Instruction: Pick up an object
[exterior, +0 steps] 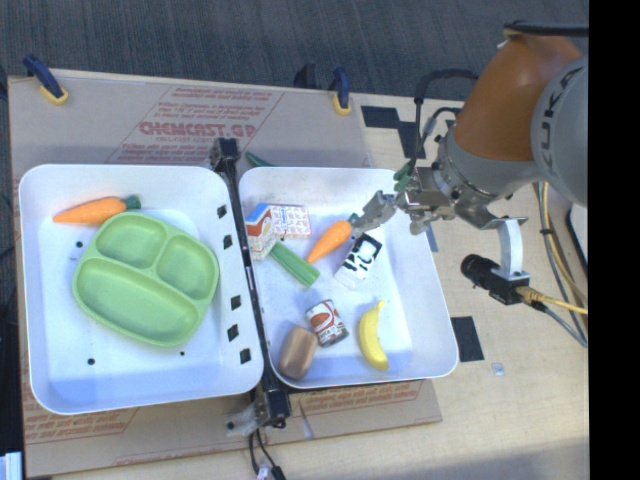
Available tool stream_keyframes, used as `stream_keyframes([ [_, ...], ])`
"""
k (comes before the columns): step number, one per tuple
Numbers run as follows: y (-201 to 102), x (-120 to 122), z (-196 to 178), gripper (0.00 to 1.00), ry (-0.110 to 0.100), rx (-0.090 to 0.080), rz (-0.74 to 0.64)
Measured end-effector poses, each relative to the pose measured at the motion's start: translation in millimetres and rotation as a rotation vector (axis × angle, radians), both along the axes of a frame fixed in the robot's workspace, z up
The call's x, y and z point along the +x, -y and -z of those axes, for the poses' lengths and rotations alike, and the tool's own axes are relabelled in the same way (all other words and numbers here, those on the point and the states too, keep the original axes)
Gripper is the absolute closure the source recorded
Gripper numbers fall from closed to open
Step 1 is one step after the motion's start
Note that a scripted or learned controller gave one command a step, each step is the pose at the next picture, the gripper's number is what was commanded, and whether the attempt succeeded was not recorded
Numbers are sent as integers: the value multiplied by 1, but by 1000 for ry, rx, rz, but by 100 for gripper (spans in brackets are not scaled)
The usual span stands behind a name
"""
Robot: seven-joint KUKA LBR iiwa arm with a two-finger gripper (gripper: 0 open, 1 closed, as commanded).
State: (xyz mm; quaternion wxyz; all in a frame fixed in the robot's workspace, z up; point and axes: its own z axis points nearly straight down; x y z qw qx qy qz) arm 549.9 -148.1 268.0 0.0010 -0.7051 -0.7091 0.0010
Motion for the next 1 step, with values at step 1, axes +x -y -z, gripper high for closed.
stream_keyframes([
  [1,0,0,0,0,0,0,0],
])
